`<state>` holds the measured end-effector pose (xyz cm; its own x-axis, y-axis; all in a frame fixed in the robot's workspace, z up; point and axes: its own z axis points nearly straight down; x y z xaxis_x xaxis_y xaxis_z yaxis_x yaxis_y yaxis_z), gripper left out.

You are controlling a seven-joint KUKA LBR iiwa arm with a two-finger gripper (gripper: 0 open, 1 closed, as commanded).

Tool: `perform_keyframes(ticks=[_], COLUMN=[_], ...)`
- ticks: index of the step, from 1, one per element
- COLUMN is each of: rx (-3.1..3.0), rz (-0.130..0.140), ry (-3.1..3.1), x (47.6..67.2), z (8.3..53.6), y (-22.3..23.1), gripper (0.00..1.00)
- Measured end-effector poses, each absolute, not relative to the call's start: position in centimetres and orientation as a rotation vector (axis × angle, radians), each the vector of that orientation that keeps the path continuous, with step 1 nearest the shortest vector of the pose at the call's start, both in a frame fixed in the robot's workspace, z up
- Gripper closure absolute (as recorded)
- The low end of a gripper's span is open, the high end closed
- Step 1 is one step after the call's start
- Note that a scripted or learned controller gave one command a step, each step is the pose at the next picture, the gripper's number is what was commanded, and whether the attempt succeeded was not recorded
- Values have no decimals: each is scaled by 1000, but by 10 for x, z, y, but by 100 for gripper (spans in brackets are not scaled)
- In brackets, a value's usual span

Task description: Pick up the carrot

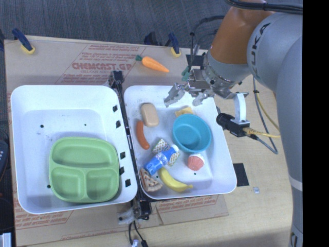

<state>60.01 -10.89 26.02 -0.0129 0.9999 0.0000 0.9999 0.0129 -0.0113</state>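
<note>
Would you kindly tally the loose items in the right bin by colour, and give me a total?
Orange-red: 2, the sausage and the round red piece
Tan: 2, the bread roll and the waffle piece
Blue: 2, the bowl and the wrapped packet
Yellow: 2, the banana and a small piece behind the bowl
Total: 8
</note>
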Motion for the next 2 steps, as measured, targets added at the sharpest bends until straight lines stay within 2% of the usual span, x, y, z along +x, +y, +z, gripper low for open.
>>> perform_keyframes(ticks=[1, 2], rx=[-2148, -2078], rz=[12, 6], ry=[-2296, -2360], x=[613, 658], z=[332, 407], y=[-216, -193], gripper=[0, 0])
